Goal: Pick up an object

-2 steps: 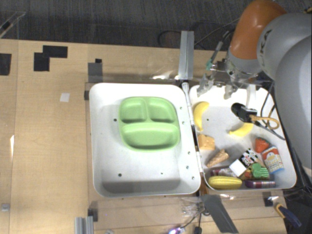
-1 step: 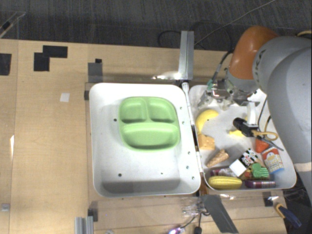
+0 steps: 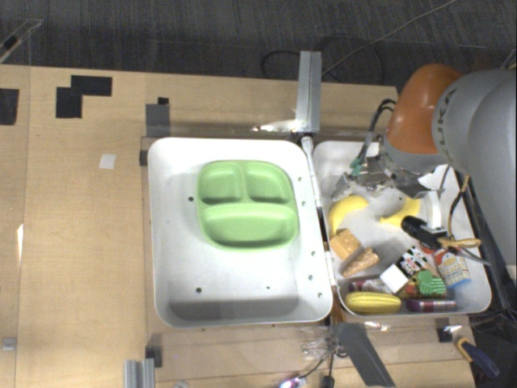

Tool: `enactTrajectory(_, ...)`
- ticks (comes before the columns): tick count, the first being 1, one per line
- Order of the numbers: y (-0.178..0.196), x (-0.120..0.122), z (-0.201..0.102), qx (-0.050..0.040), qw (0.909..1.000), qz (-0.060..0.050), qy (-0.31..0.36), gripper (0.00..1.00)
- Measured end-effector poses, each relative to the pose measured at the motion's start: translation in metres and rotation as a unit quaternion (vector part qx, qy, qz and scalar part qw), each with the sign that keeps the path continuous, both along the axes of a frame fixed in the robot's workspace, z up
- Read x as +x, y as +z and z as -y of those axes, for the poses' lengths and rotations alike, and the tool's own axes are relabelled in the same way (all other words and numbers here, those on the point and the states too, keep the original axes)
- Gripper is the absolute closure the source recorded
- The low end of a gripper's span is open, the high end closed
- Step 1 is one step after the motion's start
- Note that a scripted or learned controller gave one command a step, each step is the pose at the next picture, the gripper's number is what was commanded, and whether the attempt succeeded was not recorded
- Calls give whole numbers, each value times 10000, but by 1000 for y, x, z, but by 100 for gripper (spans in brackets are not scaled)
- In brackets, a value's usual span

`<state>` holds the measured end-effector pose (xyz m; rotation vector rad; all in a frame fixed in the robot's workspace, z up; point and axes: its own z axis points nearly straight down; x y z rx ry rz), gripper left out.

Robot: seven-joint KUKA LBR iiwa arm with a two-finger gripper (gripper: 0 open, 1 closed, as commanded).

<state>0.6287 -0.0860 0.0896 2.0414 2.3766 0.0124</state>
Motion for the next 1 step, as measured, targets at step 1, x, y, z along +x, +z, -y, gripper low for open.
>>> enactTrajectory(1, 13, 3, -2, 17, 10000, 45, 5, 100)
